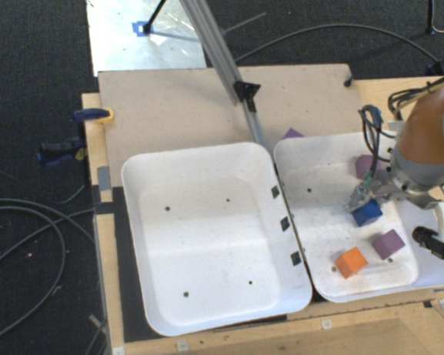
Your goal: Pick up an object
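In the right bin (324, 280) lie a blue block (367, 213), an orange block (351, 262) and a purple block (388, 243). A second purple piece (364, 166) sits farther back, partly hidden by the arm. My gripper (360, 197) reaches in from the right and hangs low, right at the blue block's upper left edge. Whether it touches the block I cannot tell. The arm's orange band (431, 135) is above it at the right.
The left bin (204, 236) stands beside the right one, their walls meeting in the middle. A grey metal pole (223, 57) slants over the back board. A small purple piece (292, 134) lies behind the right bin. Cables run at the right.
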Controlling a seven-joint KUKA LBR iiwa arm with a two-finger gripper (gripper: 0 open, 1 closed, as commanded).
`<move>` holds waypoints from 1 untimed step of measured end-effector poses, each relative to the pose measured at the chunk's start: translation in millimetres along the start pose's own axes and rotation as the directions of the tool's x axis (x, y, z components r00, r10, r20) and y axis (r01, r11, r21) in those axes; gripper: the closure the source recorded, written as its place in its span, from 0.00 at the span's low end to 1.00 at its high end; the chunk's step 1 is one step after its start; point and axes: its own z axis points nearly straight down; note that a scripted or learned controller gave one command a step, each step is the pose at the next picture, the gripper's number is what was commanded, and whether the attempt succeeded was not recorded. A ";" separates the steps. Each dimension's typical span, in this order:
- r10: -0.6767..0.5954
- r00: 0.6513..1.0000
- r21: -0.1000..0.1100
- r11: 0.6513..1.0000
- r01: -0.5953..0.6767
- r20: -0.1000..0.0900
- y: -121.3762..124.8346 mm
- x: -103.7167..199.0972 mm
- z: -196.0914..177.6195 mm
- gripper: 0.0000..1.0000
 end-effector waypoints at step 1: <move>-0.012 1.000 -0.003 1.000 0.012 -0.004 -0.1 121.4 -92.0 1.00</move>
